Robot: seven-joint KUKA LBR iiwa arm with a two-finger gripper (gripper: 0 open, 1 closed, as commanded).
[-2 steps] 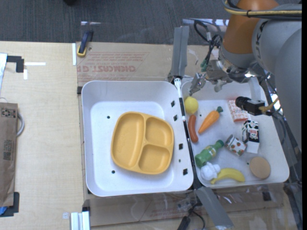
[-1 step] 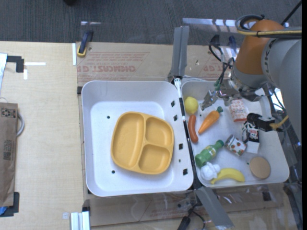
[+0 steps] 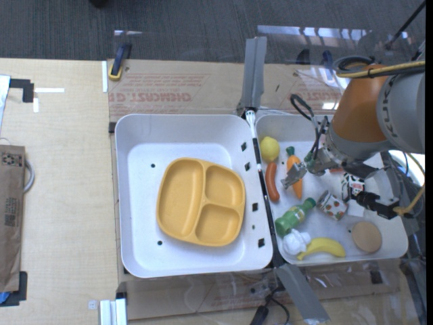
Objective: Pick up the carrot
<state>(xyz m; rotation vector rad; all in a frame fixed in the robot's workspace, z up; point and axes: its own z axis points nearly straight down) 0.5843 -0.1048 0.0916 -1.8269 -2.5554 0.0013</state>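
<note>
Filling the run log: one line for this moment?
stage: approach | gripper: over right bin, beside carrot | carrot: lying in bin, not lifted | left bin: yellow plate

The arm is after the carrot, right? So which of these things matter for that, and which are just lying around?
Part of the job:
carrot, in the right bin
gripper, down at the carrot

Just lying about:
lemon
sausage
green bottle
banana
round biscuit
yellow divided plate, in the left bin

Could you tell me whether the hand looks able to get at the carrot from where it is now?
Probably yes: the hand hangs right at the carrot, with nothing lying over it.
</note>
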